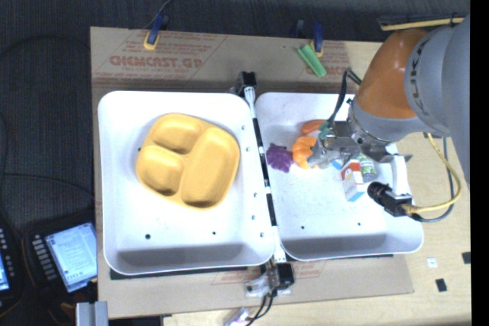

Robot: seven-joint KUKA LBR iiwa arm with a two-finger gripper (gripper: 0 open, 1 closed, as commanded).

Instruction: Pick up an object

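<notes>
Small orange rounded plastic toy (303, 151) lies in the right white bin (336, 233), toward its far-left corner, beside a purple grape-like cluster (279, 157). The metal two-finger gripper (327, 151) sits just beside the toy; its jaw state cannot be told. A yellow moulded tray (188, 159) rests in the left white bin (122, 225)

A yellow divided tray (188, 160) lies in the left bin (114, 187); the tool (327, 151) hangs beside an orange toy (303, 152).
</notes>
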